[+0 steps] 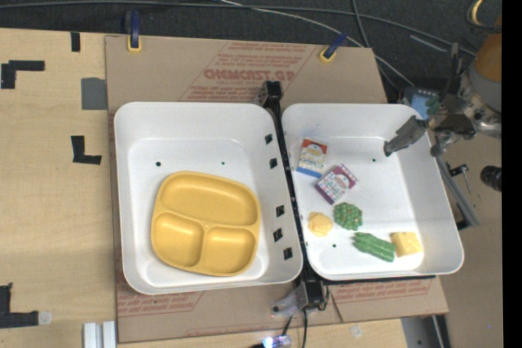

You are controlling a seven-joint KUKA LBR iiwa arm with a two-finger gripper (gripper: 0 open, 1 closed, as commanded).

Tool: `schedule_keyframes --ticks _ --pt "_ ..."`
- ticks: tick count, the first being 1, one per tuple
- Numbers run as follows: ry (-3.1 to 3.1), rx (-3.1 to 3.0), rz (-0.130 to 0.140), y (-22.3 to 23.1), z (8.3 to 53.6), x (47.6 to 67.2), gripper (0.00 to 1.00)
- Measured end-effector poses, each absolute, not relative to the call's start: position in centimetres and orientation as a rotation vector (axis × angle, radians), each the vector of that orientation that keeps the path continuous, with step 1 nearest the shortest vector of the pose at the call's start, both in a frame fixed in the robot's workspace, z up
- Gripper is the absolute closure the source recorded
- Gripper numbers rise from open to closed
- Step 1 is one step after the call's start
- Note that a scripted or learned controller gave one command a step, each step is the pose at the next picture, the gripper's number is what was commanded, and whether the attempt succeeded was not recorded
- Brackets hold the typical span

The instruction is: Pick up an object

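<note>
Green pickle [373,246]: front of right bin [444,200], long axis slanted.
Gripper [418,138]: open, holding nothing; toys lie down-left of it.

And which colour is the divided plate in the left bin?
Yellow; the divided plate shows in the camera view.

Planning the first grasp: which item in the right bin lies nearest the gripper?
The purple packet; of the items, it sits closest to the gripper, slightly closer than the red-and-white packet.

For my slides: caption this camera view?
Gripper open above right bin of toy food; yellow tray in left bin.
</note>
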State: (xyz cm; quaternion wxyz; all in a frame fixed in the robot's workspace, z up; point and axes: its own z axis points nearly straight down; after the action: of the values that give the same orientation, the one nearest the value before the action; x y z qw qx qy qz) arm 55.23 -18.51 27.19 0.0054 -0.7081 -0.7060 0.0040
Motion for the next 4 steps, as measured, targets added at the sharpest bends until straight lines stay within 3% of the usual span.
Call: schedule_keyframes --ticks 1,4 --pt "-2.222 -2.220 0.002 -18.4 27.9 55.4 0.00" --pt "-2.220 -2.217 0.005 -17.8 10.9 56.1 0.00"
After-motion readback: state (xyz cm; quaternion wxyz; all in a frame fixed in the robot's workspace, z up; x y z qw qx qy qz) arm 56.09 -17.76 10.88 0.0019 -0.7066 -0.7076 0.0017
